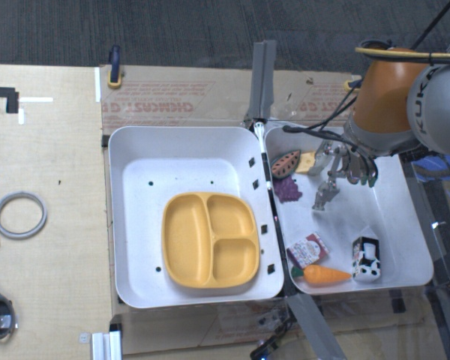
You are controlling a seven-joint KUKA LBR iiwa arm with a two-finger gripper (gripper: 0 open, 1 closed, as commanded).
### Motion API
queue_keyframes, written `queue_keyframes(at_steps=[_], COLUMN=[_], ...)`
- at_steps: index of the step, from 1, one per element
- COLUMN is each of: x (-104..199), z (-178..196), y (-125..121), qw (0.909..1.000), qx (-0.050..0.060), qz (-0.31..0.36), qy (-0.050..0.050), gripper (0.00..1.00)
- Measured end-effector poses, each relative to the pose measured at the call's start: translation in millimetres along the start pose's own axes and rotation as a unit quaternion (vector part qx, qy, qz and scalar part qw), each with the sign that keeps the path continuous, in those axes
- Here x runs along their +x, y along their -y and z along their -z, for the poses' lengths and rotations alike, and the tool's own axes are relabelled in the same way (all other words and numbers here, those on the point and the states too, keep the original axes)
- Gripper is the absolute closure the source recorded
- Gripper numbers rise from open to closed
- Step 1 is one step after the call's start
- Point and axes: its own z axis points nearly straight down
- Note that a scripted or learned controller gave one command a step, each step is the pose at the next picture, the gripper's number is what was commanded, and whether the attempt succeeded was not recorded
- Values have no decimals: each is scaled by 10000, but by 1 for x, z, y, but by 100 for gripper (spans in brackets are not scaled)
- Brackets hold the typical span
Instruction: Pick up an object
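Hovering in the right bin [405, 223], the hand [326, 195] grasps nothing I can see, finger state unclear; carrot [326, 275], purple piece [287, 190] unlifted, pick still pending.

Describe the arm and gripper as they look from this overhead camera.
The arm is a rounded grey housing with dark lettering on its side, and a broad orange band above the wrist. Black cables run along and out from the wrist. The gripper is bare silvery metal, thin and angular, with small dark fittings on its mount.
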Motion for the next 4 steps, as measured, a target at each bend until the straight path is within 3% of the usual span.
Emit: queue_keyframes(at_steps=[1, 2, 3, 4], x=[-13, 6, -24, -23], z=[4, 4, 21, 9], y=[31, -19, -28, -38], qw=[9997, 9403, 9843, 9853], qx=[11, 37, 20, 17], qz=[220, 3401, 1760, 1701], qy=[127, 125, 138, 129], gripper=[0, 0, 0, 0])
